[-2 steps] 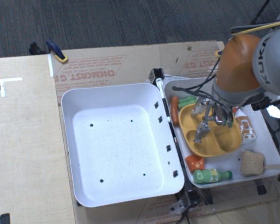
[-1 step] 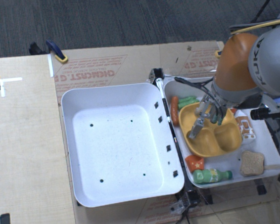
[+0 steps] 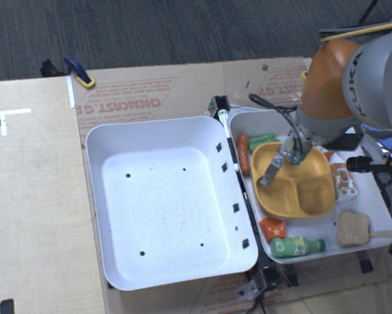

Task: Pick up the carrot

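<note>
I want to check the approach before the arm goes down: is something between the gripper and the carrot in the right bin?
The gripper hangs over the yellow divided plate. The carrot lies by the right bin's left wall, just left of the plate. The plate's raised rim stands between them, and a green item lies close beside the carrot's upper end.

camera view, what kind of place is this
Probably a robot lab test bench, not a kitchen: two white bins on cardboard, toy food such as a carrot and a bread slice, with a robot arm reaching in.
</note>
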Motion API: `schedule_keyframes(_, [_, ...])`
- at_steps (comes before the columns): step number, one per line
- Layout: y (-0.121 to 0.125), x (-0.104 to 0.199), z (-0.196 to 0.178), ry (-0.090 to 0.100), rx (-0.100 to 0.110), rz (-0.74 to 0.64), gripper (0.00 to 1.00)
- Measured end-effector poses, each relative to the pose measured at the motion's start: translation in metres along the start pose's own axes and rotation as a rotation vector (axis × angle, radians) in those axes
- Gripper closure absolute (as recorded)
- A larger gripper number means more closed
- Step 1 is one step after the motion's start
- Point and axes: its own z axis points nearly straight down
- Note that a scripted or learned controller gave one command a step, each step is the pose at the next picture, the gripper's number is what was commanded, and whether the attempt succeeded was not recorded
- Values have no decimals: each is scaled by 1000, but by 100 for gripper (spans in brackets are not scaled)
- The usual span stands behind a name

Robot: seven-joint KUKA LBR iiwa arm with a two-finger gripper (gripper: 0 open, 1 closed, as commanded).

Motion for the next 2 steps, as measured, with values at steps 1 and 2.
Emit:
schedule_keyframes(1, [5,2,-12,1,-7,-7,100])
schedule_keyframes(2, [68,56,-98,-4,2,377,100])
